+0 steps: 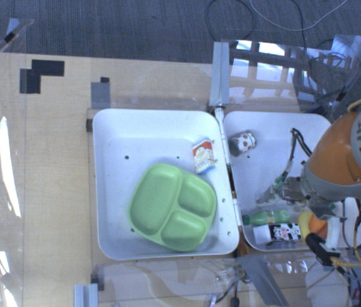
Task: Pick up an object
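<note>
- Green bottle [267,218] lies on its side in the right bin [264,165], just below the claw [287,190] and near that bin's front wall.
- Black-and-white carton [281,233] rests just beyond the bottle, against the front wall.
- Claw hangs low over the right bin's near half; its opening and any contact cannot be determined.
- Green divided plate [173,206] occupies the left bin [113,171], well apart from the claw.

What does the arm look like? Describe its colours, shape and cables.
The arm is a rounded grey body with a broad orange band and dark lettering at its upper edge. Thin black cables run alongside it over the right bin.
</note>
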